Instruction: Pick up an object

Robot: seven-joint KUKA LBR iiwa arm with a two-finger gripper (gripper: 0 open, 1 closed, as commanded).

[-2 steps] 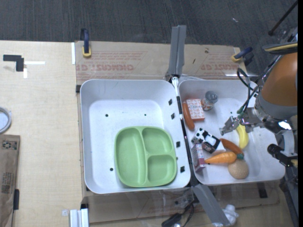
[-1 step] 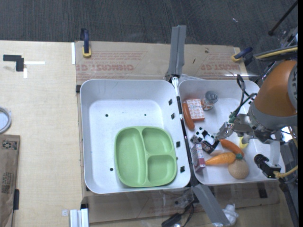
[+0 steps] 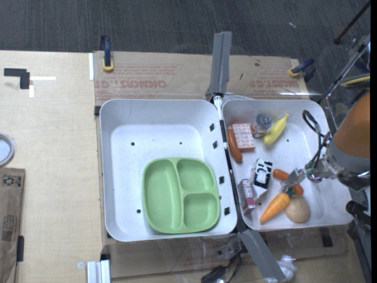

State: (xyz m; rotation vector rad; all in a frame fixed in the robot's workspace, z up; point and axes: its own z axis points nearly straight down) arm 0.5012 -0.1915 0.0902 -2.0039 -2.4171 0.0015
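Note:
The right bin holds several toy foods. At its back lie a yellow banana, a small grey jar, an orange-red box and a red sausage. Nearer the front are a black-and-white item, a pink packet, a small orange piece, a large carrot and a tan potato. My gripper reaches in from the right, low over the bin, just above the carrot's thick end and beside the small orange piece. Nothing is visibly held.
The left bin carries a green divided plate. A grey divider post stands behind the two bins. Clamps pin the cardboard at the back. The arm's orange band hangs over the right bin's right edge.

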